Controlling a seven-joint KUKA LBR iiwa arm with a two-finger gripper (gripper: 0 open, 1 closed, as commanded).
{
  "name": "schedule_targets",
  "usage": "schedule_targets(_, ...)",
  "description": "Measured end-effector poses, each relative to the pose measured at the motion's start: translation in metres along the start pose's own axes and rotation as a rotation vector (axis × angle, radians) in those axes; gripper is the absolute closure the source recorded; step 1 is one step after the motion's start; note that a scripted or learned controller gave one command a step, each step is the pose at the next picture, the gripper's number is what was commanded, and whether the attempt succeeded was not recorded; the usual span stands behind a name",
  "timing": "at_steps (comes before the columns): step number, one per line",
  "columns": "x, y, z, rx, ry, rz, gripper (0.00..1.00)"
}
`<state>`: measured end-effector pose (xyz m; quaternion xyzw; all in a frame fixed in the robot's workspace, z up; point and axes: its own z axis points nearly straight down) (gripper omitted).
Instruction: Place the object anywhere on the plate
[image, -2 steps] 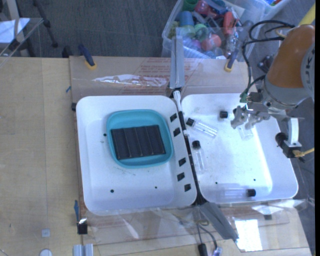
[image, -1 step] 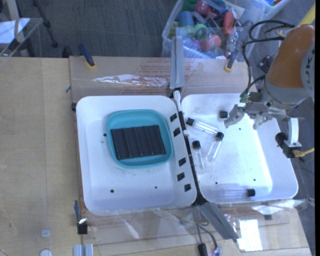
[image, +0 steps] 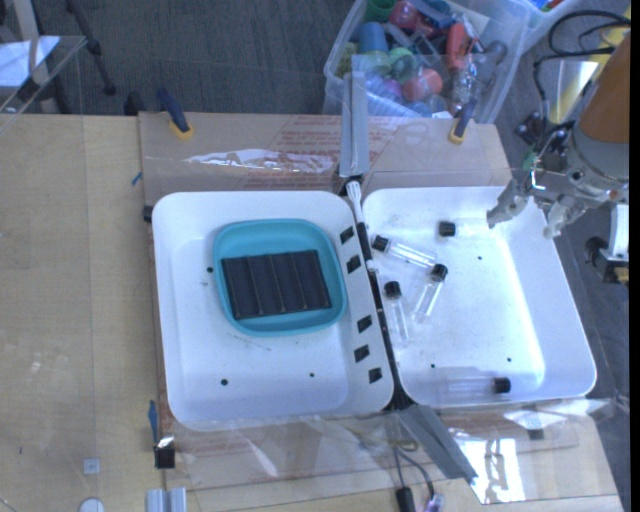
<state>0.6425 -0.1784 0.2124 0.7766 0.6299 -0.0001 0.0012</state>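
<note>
Vials (image: 405, 252) lie near the right bin's (image: 560, 340) left edge; the gripper (image: 528, 212), fingers apart, hovers seemingly empty over its far-right corner.

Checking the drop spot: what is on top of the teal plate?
A dark ribbed rectangular block lies on the teal plate, covering its middle. No vial lies on it. What the block hides cannot be seen.

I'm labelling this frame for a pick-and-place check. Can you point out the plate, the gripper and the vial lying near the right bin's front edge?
plate (image: 232, 240): camera view, teal rim at its back left corner.
gripper (image: 527, 207): camera view, midway between its fingertips.
vial (image: 470, 382): camera view, middle of its clear body.
</note>
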Motion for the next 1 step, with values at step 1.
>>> schedule_targets(1, -0.0315, 0.0319, -0.0139, 0.000, 0.000, 0.047, 0.00)
